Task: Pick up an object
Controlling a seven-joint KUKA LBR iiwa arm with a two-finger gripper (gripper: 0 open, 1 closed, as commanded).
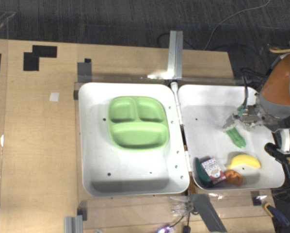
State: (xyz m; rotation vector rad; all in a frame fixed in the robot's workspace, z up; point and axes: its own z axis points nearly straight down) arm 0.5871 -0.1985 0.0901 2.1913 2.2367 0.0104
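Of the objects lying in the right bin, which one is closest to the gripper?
The green elongated object, lying just below the gripper near the bin's middle. The yellow object, small box and brown item lie farther away along the bottom edge.

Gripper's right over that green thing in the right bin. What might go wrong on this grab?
1. The green object is slim and lies flat on the bin floor, so the gripper may close above it and miss.
2. The banana lies just below it and could get nudged.
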